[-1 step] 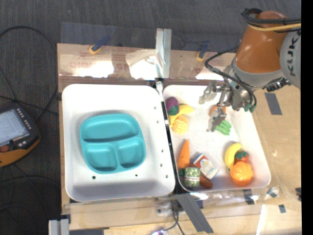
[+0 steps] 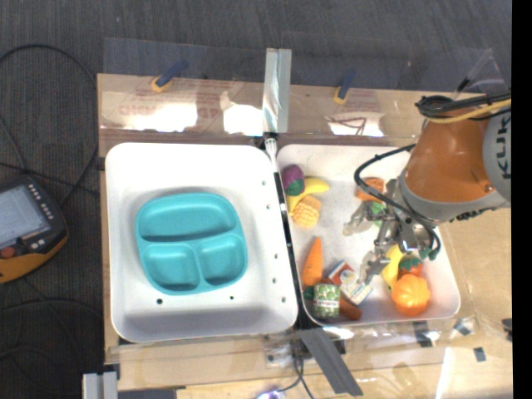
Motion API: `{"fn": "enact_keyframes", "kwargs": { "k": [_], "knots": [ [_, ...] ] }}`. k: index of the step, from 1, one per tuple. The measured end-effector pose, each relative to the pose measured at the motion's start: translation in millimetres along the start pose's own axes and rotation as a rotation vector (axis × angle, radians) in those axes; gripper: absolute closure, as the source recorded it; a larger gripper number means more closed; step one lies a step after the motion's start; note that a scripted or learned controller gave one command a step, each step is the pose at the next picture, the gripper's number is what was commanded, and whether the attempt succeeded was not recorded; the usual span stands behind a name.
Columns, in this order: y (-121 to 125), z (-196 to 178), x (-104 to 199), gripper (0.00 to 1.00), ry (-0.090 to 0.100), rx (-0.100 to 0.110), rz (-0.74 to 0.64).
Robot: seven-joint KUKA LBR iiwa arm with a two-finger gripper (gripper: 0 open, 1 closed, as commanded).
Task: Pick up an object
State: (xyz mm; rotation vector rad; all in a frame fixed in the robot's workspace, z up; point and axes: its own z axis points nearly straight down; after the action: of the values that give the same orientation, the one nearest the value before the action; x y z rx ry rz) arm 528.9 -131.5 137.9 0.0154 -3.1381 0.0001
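Two shallow white bins sit side by side on the bench. The left white bin [image 2: 125,223] carries a teal plastic tray with three compartments [image 2: 193,241], lying in its middle. My arm reaches over the right white bin [image 2: 449,306], and my pincer [image 2: 391,243] hangs low over that bin's right half, among the toy food. Whether my pincer is spread or pressed together I cannot tell; the metal parts blur into the clutter beneath, and I see nothing clearly pinched.

Just beside my pincer, toward the bin's front right corner, lies a round orange plastic fruit [image 2: 411,293], with a small yellow piece [image 2: 391,271] touching it. A long orange plastic carrot [image 2: 312,260] lies near the bin's left wall. At the front left corner rests a green toy can [image 2: 326,300]. Near the back left corner sit a purple toy vegetable [image 2: 292,178], a yellow banana-like piece [image 2: 312,187] and a yellow corn cob [image 2: 305,212], close together.
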Motion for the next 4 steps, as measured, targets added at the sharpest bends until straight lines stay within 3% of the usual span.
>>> {"fn": "enact_keyframes", "kwargs": {
  "k": [1, 2, 3, 4],
  "knots": [
    [28, 44, 7, 0.0, -0.01, 0.01, -0.089],
    [17, 42, -109, 0.0, -0.019, 0.007, -0.226],
    [6, 48, -30, 0.0, -0.018, 0.001, -0.103],
    [35, 47, -36, 0.0, -0.019, 0.004, -0.07]
  ]
}}
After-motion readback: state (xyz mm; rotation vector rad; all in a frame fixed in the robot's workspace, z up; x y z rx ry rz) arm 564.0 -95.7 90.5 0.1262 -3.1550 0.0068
